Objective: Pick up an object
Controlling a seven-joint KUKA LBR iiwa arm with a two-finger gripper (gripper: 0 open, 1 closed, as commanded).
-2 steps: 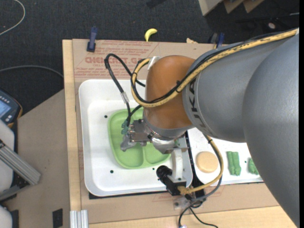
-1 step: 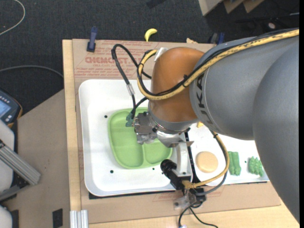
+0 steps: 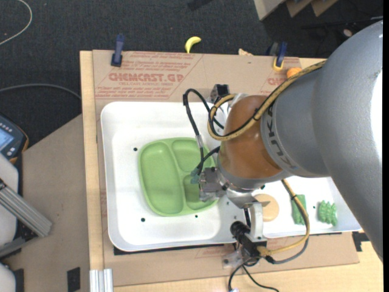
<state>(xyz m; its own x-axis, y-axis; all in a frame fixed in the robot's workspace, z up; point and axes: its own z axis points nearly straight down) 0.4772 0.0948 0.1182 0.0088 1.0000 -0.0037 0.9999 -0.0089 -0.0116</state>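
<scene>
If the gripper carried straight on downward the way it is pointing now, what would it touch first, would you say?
Most likely the green divided plate in the left bin. The gripper points down over the plate's right edge, so it should meet that rim, though the view does not show how high it is above it.

We see a brown cardboard sheet (image 3: 152, 78) printed with red lettering lying under the bins on the wooden bench (image 3: 91, 224). Two blue clamps grip its far edge, one at the left (image 3: 117, 49) and one at the right (image 3: 279, 54). A small yellow banana-shaped piece (image 3: 192, 42) lies just beyond that edge, between the clamps, on the dark carpet (image 3: 61, 23). A white cable (image 3: 18, 17) loops across the carpet at the far left. A metal rail (image 3: 24, 215) slants along the left edge.
</scene>
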